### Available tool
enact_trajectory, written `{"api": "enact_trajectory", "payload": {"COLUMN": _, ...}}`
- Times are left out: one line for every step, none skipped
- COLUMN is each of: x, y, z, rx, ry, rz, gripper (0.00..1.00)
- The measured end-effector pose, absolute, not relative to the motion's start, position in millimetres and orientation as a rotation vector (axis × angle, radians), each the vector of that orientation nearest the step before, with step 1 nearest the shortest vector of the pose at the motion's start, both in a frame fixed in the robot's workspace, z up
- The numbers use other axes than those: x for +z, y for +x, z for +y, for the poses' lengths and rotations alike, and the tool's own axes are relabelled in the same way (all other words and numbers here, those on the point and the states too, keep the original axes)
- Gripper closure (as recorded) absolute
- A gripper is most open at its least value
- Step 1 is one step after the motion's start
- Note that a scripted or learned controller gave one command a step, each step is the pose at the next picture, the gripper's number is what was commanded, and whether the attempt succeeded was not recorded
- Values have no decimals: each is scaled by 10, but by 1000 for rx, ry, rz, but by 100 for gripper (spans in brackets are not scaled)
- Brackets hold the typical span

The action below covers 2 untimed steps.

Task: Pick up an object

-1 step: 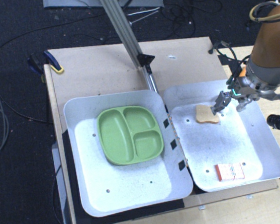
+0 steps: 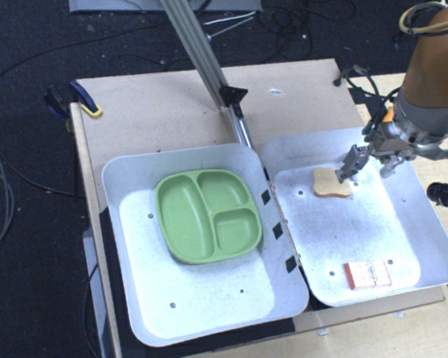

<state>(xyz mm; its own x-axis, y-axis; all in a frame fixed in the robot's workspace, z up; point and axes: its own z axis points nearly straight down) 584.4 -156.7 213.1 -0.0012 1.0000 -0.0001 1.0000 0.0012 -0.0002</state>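
Tan and flat — a slice of toast (image 2: pixel 331 183), or a toy one, lies at the back of the right bin (image 2: pixel 423 214), and we see the gripper (image 2: pixel 351 168) just at its right edge. Open or closed? We cannot tell from here. It looks light, stiff and thin — we'd pinch it across its narrow sides. The green tray (image 2: pixel 209 215) sits in the left bin (image 2: pixel 135 250).
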Motion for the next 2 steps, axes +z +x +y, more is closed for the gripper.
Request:
{"api": "enact_trajectory", "payload": {"x": 1613, "y": 5769, "z": -1568, "rx": 5, "ry": -2219, "rz": -2218, "gripper": 0}}
{"api": "enact_trajectory", "payload": {"x": 1071, "y": 5788, "z": -1463, "rx": 5, "ry": -2216, "rz": -2220, "gripper": 0}}
